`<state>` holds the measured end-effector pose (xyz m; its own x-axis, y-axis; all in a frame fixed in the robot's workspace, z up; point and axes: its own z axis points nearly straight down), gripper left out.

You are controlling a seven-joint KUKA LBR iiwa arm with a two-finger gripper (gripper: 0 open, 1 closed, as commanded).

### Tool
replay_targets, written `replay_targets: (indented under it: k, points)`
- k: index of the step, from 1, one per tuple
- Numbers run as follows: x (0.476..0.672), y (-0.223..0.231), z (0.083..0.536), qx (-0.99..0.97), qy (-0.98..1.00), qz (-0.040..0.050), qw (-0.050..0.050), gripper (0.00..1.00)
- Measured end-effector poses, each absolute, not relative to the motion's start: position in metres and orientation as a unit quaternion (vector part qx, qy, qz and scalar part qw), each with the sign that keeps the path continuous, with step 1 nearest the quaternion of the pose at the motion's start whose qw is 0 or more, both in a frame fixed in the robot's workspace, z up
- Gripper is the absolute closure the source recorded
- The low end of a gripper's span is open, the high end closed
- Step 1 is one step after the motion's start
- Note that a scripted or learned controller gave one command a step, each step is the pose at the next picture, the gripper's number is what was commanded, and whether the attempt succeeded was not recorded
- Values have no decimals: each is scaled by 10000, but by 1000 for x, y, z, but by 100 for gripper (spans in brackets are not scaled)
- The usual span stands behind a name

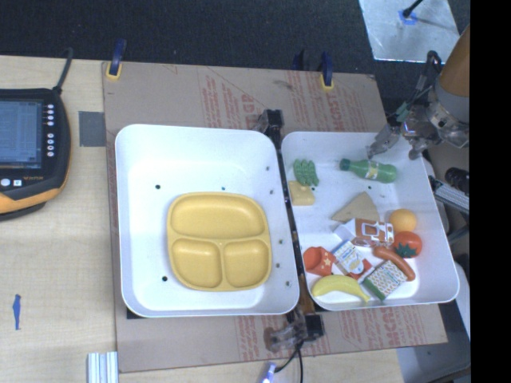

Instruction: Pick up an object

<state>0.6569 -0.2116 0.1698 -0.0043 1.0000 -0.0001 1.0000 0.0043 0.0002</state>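
Over the right bin's (447,238) far corner, my gripper (397,140) hangs.
Fingers spread, holding nothing; green bottle (369,169) just beneath.

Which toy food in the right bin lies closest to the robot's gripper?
The green plastic bottle, lying on its side at the bin's far end, just below the gripper; other toys sit farther away.

Even, moderately bright overhead light — no hard shadows. Left bin (136,214) floor washed near white, mild glare; soft shadow under yellow tray (219,239) edge. Top background dark, underexposed. Overall softness, low resolution — small items in right bin (435,282) lack crisp detail. Slight colour noise.
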Motion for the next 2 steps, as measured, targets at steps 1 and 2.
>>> replay_targets:
  k: [1,2]
  points:
    - [603,-162,91,7054,7088,-21,-24,0]
    - [655,-197,91,7058,7084,-21,-42,0]
